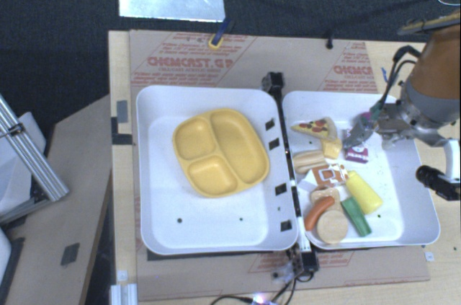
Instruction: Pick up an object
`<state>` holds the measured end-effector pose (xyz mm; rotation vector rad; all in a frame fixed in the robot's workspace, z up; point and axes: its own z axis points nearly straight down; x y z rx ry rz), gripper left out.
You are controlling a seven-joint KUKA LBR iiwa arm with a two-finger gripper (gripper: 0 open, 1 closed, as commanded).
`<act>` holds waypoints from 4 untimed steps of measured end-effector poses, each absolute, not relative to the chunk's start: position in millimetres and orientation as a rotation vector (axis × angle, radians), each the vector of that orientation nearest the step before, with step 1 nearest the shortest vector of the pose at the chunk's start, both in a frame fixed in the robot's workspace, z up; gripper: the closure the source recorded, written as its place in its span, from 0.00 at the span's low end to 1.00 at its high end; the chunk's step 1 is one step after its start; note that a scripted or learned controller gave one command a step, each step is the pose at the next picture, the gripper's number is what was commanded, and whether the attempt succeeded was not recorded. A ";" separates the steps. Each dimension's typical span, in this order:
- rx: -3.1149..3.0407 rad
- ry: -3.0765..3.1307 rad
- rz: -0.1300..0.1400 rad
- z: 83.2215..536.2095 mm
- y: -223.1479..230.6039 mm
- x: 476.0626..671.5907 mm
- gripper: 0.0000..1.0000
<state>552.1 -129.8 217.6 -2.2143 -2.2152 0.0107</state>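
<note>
My robotics lab bench (180, 51), protective film still printed across its top, two white bins (155, 224) clamped together, loose cables (403, 8) over dark carpet (57, 8)

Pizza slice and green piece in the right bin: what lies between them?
In the camera view, between the pizza slice and the green piece lie a tan bun, a small orange-and-white carton and a yellow piece.

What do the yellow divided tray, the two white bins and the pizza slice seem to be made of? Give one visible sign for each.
Yellow divided tray: probably moulded plastic, matte, with smooth rounded compartments in one even colour.
White bins and: likely thin formed plastic, slightly glossy, with rounded corners and raised rims.
Pizza slice: looks like toy food, plastic or painted wood; too small to tell which.
</note>
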 end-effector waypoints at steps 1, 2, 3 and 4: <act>-2.219 -2.226 -0.001 224.4 -129.6 554.8 0.00; -2.218 -2.221 0.001 181.2 -126.8 549.7 0.00; -2.218 -2.220 0.003 123.2 -132.6 543.2 0.00; -2.225 -2.236 -0.018 108.5 -132.2 549.5 0.00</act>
